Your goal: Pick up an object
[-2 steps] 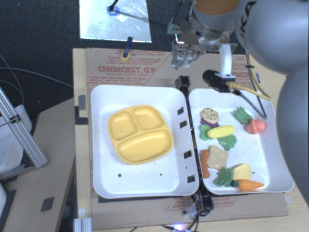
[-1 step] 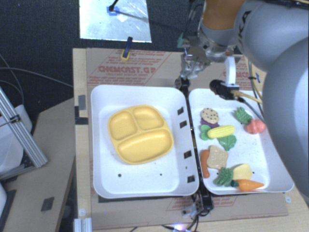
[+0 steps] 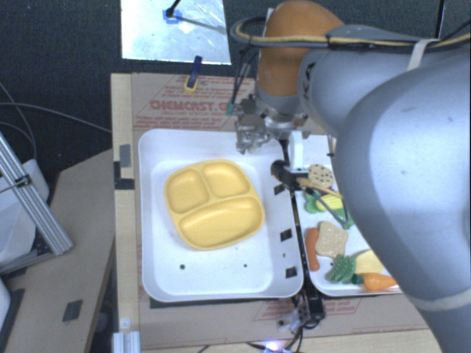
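Observation:
My gripper [image 3: 249,137] hangs over the far right corner of the left bin [image 3: 149,219], with nothing seen in it. A yellow three-part plate [image 3: 213,203] lies in the middle of that bin, down and to the left of the gripper. In the right bin [image 3: 346,291] lie toy foods: a speckled cookie [image 3: 320,175], a green pod [image 3: 333,209], a bread slice [image 3: 331,239], a broccoli piece [image 3: 341,269] and an orange carrot [image 3: 377,280]. The arm's big grey body hides most of the right bin.
Both bins sit on a cardboard sheet [image 3: 184,103]. A shiny foil square [image 3: 173,17] and a blue-and-yellow tool [image 3: 193,74] lie beyond them. An aluminium frame [image 3: 33,204] stands at the left. An orange stick [image 3: 312,247] and a yellow wedge [image 3: 372,262] lie among the toy foods.

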